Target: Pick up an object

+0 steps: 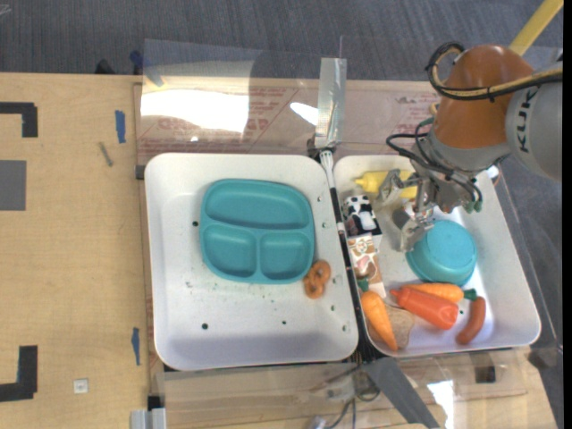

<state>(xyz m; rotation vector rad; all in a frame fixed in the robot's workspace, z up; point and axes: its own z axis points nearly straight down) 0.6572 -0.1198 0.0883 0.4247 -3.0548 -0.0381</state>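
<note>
Right bin (523, 315), near edge: sausage (472, 320), red-orange pepper (429, 306), carrot (378, 320). Behind them the teal bowl (443, 252), touching my gripper (413, 224); cannot tell its state. Beyond: cow toy (359, 209), yellow toy (371, 183). Left bin (170, 311): teal tray (257, 231), pretzel (315, 280).

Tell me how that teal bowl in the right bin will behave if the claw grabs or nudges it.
The bowl looks like thin moulded plastic, so probably light and stiff. Its glossy, rounded wall may slip from a pinch; the rim seems the safer hold. It sits against the toy carrot and close to the claw, so a push would likely slide it into its neighbours rather than tip it.
</note>
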